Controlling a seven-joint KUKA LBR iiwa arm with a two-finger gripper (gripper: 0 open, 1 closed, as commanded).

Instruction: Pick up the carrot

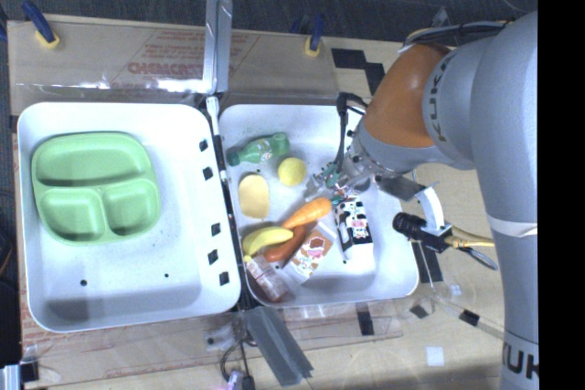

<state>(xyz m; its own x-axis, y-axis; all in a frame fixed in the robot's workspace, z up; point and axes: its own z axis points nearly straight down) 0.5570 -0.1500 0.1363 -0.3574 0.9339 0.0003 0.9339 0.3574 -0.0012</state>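
carrot (307, 213): just down-left of gripper (335, 184), long axis slanting up-right toward it
grip: cannot tell (tips blurred)

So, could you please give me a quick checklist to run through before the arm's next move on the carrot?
1. Carrot in view in the right bin: ok.
2. Gripper near the carrot's upper right end: ok.
3. Carrot between the fingers: cannot tell.
4. Carrot free of neighbours: not ok; the banana and snack packet lie against it.
5. Milk carton apart from the gripper: not ok, it lies just below.
6. Green tray out of the way in the left bin: ok.
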